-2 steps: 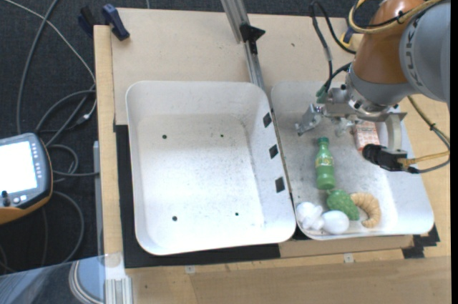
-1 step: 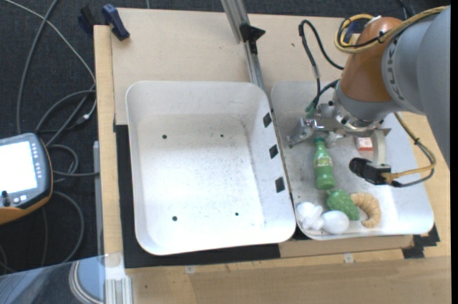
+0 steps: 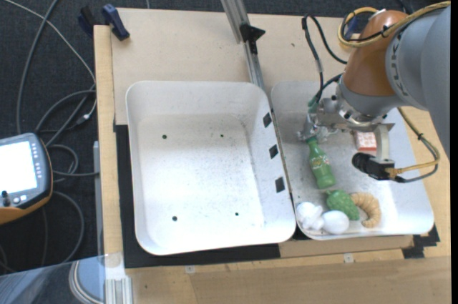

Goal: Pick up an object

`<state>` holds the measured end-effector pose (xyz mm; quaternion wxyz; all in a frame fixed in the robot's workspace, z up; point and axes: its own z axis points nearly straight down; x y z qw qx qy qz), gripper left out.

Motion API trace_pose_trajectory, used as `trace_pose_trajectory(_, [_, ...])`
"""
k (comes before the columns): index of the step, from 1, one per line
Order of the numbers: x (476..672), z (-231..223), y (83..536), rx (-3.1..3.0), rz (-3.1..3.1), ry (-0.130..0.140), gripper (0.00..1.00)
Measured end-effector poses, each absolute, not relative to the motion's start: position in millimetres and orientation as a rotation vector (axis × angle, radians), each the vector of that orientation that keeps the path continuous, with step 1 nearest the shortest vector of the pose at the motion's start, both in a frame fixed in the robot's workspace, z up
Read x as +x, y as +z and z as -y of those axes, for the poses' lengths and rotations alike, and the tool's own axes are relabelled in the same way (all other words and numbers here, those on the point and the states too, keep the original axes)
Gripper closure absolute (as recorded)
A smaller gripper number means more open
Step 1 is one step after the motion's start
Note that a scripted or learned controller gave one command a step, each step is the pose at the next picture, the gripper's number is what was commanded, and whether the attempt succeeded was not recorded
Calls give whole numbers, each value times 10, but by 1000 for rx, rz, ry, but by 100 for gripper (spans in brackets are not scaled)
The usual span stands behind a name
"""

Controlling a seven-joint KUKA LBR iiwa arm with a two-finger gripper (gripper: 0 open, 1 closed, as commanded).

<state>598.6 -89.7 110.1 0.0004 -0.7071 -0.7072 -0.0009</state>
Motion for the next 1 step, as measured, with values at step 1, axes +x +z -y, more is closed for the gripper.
trace_pose_trajectory(1, [5992,871,1745,-2224,2227,-8,100])
